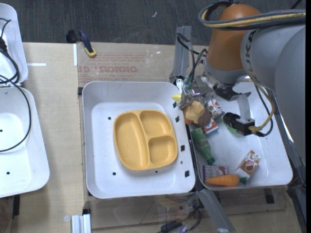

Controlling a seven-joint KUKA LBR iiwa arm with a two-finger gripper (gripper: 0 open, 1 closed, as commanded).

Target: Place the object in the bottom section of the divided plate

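- arm [286, 57]: chunky grey casing, smooth and rounded
- orange band [231, 35]: big glossy dome-ish section above the wrist
- cables [252, 17]: black and yellowish ones looped over the orange part, more thin black ones trailing down by the wrist
- wrist [224, 79]: grey metal, a black connector block hanging off a cable

A single fixed camera hangs above the surface [53, 62] and looks down at a slant, far enough off to take in both white bins. The left bin [92, 144], holding the yellow divided plate [145, 139], sits near the middle of the frame; the right bin [272, 166] lies just beside it toward the frame's right. The grey arm [277, 47] enters from the right of the plate, large and close to the lens, its orange band [231, 38] covering the right bin's far corner.
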